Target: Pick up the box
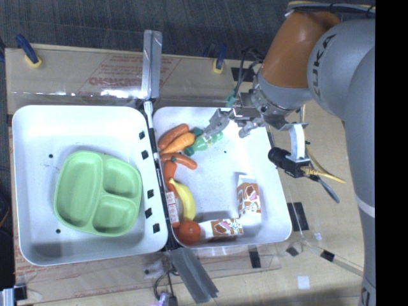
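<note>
A small white and brown box (pixel 249 198) lies in the right bin (pixel 268 231), near its right wall. A second, similar box (pixel 220 228) lies flat along the front wall, beside a red tomato (pixel 189 232). My gripper (pixel 233 126) hangs over the back of the right bin, well behind both boxes, open with nothing between its fingers. One grey finger (pixel 217 122) is close to a green toy vegetable (pixel 204 139).
Carrots (pixel 176 139), a sausage-like piece (pixel 183 160), a banana (pixel 185 199) and a slim packet (pixel 171 203) crowd the right bin's left side. The left bin (pixel 32 132) holds a green divided plate (pixel 97 193). A metal bar (pixel 151 62) stands between the bins at the back.
</note>
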Robot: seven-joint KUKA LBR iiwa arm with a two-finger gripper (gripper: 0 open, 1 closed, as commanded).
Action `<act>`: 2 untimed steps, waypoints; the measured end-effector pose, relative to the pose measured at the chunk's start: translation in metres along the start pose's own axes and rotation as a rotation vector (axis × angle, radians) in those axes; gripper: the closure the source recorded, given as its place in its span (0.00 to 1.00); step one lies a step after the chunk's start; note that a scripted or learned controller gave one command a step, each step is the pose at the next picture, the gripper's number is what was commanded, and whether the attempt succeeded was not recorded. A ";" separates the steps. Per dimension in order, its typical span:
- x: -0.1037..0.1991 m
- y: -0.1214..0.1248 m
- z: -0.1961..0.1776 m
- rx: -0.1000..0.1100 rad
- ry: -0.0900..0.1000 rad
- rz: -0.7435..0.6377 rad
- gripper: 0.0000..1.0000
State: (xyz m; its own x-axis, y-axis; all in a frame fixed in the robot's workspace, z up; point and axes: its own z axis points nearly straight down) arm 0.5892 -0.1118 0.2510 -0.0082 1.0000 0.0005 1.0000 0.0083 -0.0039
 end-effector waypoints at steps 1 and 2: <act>-0.047 0.013 0.079 0.001 -0.001 0.024 0.00; -0.046 0.014 0.068 0.001 -0.001 0.020 1.00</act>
State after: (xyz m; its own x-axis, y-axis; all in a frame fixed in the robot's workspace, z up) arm 0.6033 -0.1580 0.1830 0.0113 0.9999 -0.0001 0.9999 -0.0113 -0.0048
